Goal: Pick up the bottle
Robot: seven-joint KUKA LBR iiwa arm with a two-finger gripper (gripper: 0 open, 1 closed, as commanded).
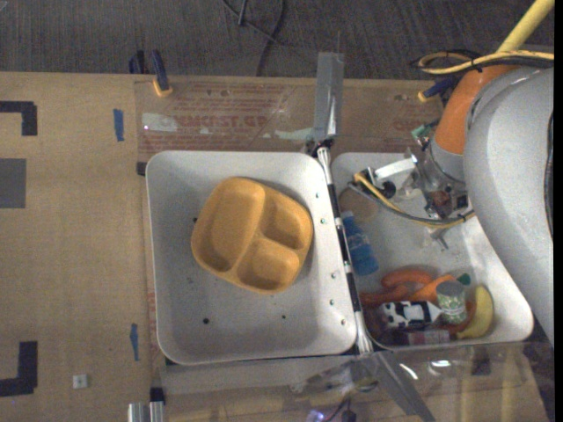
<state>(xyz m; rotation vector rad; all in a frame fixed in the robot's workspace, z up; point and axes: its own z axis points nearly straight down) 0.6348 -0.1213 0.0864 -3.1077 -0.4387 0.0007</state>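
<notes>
the grey arm with its orange wrist band (pixel 457 117) reaches in from the right, bent downward, its two-finger gripper (pixel 437 202) hanging low amid yellow and black cables at the wrist.

The counter (pixel 70 236) is tan, marked with black corner shapes at 9 o'clock and small blue tape strips. Both bins are white: the left bin (pixel 176 323) holds a mustard-yellow tray (pixel 252 234) with three compartments, while the right bin (pixel 501 319) carries a blue bottle (pixel 359 244) along its 9 o'clock wall. At 5 o'clock in that bin lie orange carrot shapes (pixel 406 281), a black-and-white cow-patterned toy (pixel 407 313), a yellow banana (pixel 479 315) and a pale green-topped jar (pixel 452 301). The arm (pixel 515 192) is grey with an orange band (pixel 457 117), trailed by yellow cables (pixel 475 58).
</notes>
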